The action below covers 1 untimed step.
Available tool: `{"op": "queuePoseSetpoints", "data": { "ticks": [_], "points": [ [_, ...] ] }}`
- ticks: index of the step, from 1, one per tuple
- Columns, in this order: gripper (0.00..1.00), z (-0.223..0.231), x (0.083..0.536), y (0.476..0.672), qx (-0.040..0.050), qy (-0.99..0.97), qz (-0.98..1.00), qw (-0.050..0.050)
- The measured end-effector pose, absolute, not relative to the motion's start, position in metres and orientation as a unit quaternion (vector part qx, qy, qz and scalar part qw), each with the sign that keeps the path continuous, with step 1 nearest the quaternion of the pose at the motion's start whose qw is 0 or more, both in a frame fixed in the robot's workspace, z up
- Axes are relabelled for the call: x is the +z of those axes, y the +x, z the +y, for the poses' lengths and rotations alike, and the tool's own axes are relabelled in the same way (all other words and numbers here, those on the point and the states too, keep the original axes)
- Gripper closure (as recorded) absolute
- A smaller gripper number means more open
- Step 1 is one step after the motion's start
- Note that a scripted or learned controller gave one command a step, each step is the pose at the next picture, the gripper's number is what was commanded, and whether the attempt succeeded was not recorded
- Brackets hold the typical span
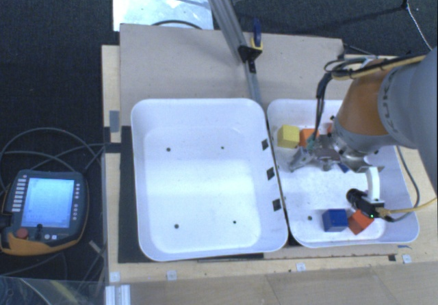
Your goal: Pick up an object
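The right bin (301,228) holds several small blocks. A yellow cube (288,136) lies near its far left corner, with a small orange piece (308,135) just to its right. A blue cube (335,219) and an orange-red block (359,222) lie side by side near the front edge. My gripper (304,158) is low over the bin's left half, just in front of the yellow cube and the orange piece. I see no block in it. The grey arm with its orange band (359,109) covers the bin's right side.
The left bin (147,160) stands beside the right one, with black clips (270,172) along their shared wall. A slanted metal pole (229,16) crosses the bench behind the bins. A teach pendant (42,211) lies on the floor at the left. Cables (397,209) run along the right bin's edge.
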<state>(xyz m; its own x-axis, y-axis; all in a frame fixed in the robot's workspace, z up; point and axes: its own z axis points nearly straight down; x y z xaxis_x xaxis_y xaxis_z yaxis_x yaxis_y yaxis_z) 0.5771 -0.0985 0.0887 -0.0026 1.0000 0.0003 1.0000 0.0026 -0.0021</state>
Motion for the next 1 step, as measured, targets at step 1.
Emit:
{"op": "queuePoseSetpoints", "data": {
  "ticks": [1],
  "points": [
    [1.00, -0.0988, 0.1015, 0.5786, -0.0012, -0.705, -0.709, -0.001]
  ]
}}
